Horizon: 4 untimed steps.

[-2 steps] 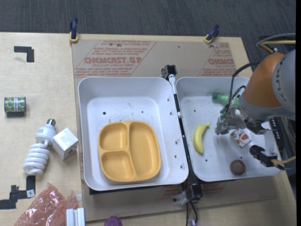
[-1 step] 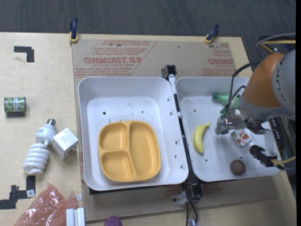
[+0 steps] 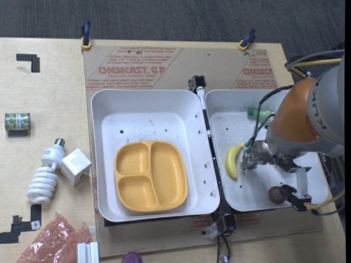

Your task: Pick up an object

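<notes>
A yellow banana lies in the right bin near its left wall. My gripper is low in that bin, just to the right of the banana and close against it. The wrist and the orange band cover the gripper from above. A green bottle-like object lies at the bin's far side, partly behind the arm. Near the front of the bin rests a small brown round object.
The left bin holds a yellow divided plate. On the bench to the left lie a spiral light bulb, a white cube, a green can and a red mesh bag.
</notes>
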Tool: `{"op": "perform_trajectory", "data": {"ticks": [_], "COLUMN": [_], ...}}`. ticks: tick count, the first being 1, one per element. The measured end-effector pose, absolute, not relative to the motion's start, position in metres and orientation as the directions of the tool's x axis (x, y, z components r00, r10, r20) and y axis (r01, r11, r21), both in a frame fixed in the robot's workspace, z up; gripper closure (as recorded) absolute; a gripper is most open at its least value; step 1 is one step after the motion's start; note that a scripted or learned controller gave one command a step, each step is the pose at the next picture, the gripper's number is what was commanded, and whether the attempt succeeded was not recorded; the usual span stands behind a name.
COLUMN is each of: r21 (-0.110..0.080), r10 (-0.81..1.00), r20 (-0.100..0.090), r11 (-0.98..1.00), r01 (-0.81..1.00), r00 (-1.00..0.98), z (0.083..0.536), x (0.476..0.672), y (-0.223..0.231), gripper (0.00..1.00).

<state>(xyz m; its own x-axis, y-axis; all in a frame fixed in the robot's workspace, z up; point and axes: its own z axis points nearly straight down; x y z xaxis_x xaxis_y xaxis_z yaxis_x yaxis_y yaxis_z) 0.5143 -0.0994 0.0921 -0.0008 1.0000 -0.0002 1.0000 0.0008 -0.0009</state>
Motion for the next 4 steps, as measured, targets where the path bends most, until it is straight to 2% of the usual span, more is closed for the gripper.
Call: {"op": "perform_trajectory", "data": {"ticks": [1, 2, 3, 4], "r21": [0.0, 0.001, 0.0, 0.001], "r10": [1.0, 1.0, 1.0, 1.0], "r20": [0.0, 0.0, 0.0, -0.001], "r11": [-0.001, 0.001, -0.002, 0.002], "r01": [1.0, 1.0, 1.0, 1.0], "r00": [0.001, -0.001, 0.002, -0.002], "z": [0.092, 0.092, 0.092, 0.093], "x": [0.478, 0.507, 0.478, 0.535], "y": [-0.102, -0.101, -0.102, -0.104], "gripper": [0.0, 0.0, 0.0, 0.0]}}
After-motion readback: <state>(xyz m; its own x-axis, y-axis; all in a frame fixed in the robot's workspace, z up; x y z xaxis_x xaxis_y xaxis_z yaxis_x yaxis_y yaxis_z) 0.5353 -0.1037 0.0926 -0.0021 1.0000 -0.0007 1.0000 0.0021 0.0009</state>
